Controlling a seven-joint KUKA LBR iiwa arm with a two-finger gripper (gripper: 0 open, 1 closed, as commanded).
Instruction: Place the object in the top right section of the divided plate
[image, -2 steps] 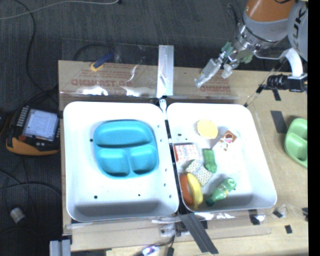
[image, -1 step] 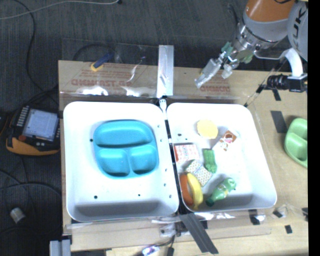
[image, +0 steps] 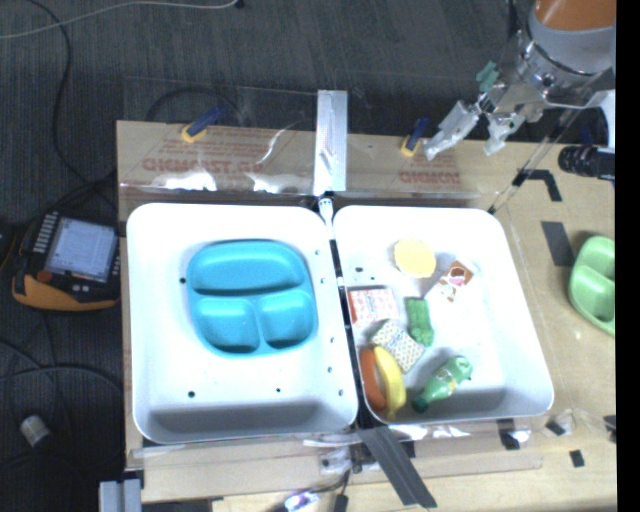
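A blue divided plate lies in the left bin, with one wide section at its far side and two smaller ones at its near side; all three hold nothing. The right bin holds a yellow round piece, a small red-and-white carton, a red-and-white packet, a green item, a checkered packet, a banana and a green bottle. My gripper hangs open beyond the right bin's far edge, above the bench, with nothing between its fingers.
A metal divider stands behind the seam between the bins. Yellow clamps sit on the back board. A green object rests on the bench right of the bins. A handheld device lies on the left.
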